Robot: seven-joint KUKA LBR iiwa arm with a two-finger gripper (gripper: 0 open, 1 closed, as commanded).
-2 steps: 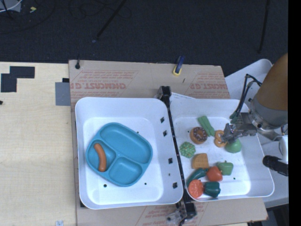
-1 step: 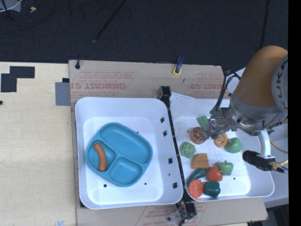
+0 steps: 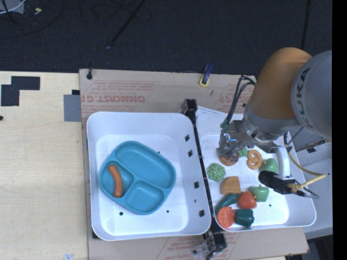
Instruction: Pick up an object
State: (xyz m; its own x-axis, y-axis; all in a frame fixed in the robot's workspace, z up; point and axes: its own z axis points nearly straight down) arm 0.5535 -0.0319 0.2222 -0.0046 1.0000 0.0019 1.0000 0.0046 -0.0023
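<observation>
A robotics lab: a grey and orange industrial arm (image 3: 287, 96) reaches over two white bins (image 3: 103, 129) of toy food on a wooden bench (image 3: 38, 161), with loose cables (image 3: 16, 4) on the dark floor beyond.

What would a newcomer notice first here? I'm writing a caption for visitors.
The big grey and orange arm reaching in from the right, its gripper down over a heap of toy food in the right bin. Then the blue divided plate in the left bin, holding one sausage.
</observation>
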